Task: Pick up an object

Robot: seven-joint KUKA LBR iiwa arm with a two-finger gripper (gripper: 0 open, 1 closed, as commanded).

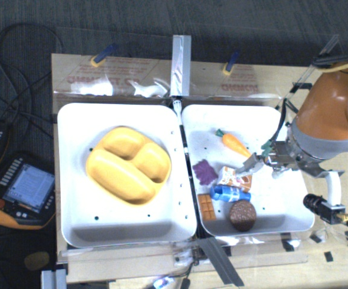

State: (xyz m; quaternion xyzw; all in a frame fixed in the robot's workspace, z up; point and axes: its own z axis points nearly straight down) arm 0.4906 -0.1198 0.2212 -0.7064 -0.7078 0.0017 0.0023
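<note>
Fingers [250, 164] partly covering small packet [229, 176], packet print unreadable, arm [324, 116] cropped

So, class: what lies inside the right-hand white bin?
A carrot, a purple piece, a printed packet, a blue bottle, a brown block and a dark round thing. The gripper covers part of the packet.

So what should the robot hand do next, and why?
Probably dip a little lower. The gripper sits in the right bin, just above a small white and orange packet, with the carrot beside it. Nothing shows between its fingers, so it likely has to come down onto the packet before it can grab anything.
</note>
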